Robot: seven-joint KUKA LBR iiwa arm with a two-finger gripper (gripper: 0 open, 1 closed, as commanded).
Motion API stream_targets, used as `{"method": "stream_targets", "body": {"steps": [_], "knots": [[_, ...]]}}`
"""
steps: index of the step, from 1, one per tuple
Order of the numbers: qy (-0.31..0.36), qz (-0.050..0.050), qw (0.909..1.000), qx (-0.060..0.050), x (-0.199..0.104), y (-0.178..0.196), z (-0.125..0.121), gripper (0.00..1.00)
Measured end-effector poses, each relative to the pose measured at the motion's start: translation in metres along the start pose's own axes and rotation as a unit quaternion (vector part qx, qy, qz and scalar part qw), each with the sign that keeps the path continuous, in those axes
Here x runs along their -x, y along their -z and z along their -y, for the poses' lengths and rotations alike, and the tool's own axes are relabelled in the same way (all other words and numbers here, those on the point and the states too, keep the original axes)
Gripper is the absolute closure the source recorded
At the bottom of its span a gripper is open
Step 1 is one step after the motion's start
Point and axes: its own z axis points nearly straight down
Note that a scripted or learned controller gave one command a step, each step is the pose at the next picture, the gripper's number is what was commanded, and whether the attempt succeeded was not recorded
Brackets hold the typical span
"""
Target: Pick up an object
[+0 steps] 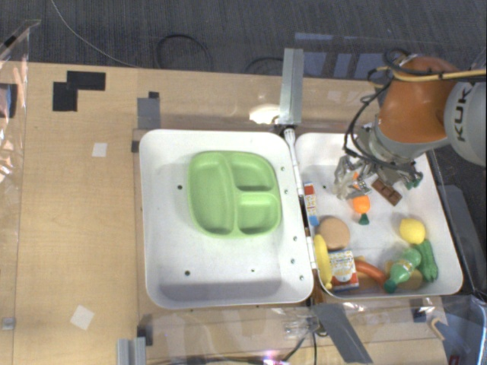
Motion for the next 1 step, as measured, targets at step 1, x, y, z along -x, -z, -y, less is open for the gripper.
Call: {"method": "stream_targets", "body": {"steps": [1], "knots": [[0.236, -0.006, 0.9717, 0.005, -0.0455, 0.013, 0.0555, 1.0]]}}
